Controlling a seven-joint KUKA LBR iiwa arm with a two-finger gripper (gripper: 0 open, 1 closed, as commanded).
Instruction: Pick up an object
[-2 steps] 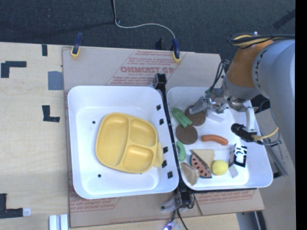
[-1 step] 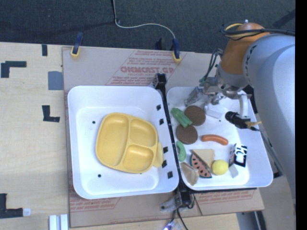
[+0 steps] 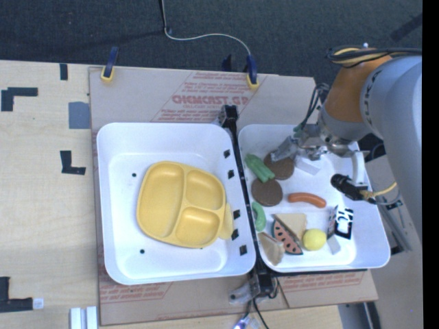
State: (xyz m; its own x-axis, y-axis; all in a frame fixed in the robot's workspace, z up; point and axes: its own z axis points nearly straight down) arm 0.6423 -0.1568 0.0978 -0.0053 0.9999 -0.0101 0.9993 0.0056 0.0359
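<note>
My gripper (image 3: 295, 153) hangs low over the back of the right bin (image 3: 374, 249), fingers spread open with nothing between them. A dark brown disc (image 3: 280, 168) lies just in front of its left finger. Near it are a green piece (image 3: 259, 168) and a second brown disc (image 3: 267, 192). Further forward lie an orange sausage (image 3: 306, 199), a watermelon slice (image 3: 287, 237), a yellow ball (image 3: 314, 239), a tan wedge (image 3: 292, 221) and a black-and-white item (image 3: 341, 223).
The left bin (image 3: 110, 184) holds a yellow divided plate (image 3: 182, 203). A black divider (image 3: 236, 184) runs between the bins. The arm's grey and orange body (image 3: 363, 88) looms over the right bin's back right corner.
</note>
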